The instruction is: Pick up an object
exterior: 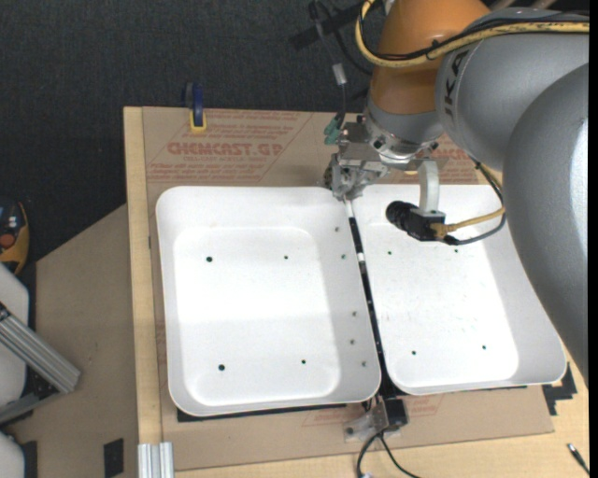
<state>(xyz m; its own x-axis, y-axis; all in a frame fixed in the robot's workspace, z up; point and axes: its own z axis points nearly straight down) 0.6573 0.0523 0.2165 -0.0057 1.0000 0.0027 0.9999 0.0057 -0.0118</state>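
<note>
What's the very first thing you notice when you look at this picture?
The big grey arm with its orange band comes in from the upper right. Its gripper sits low at the far end of the seam between the two white bins. The left bin and the right bin lie side by side on a brown board, which has a blue-and-yellow clamp at its far edge.

2 bins [252, 299] side by side

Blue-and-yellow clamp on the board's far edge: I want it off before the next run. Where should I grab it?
Probably take the small blue-and-yellow clamp by its blue handles, coming from above. They stand up clear of the brown printed board, while the yellow tip sits on the board's edge.
</note>
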